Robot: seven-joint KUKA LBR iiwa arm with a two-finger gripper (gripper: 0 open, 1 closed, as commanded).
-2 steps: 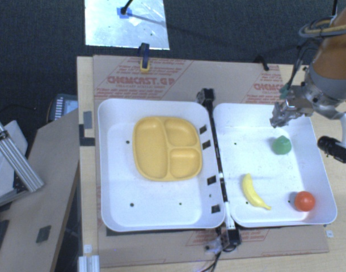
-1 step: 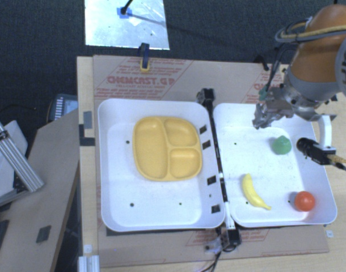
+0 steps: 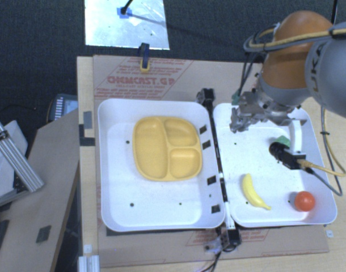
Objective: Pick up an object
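1. The gripper hangs over the back left part of the right bin, close to the divider. Nothing is under it but bare white floor.
2. You can't tell if the hand is wide or narrow, as the wrist bulk blocks that. Nothing is visibly held, so log it as empty-looking, not confirmed.
3. The pick candidates are all in the right bin. The banana lies flat at front centre. The orange-red ball sits in the front right corner. A small green thing is partly hidden by the robot's own hardware.
4. The left bin holds a yellow divided plate, face up, centred and well apart from the arm.
5. Judgement: this is the approach stage and the task isn't done. The gripper's spot matches no object, so expect a reposition toward the front.
6. Risks:
   - The ball is likely to roll and it sits near the bin wall.
   - The banana is easier because it lies flat with room around it.
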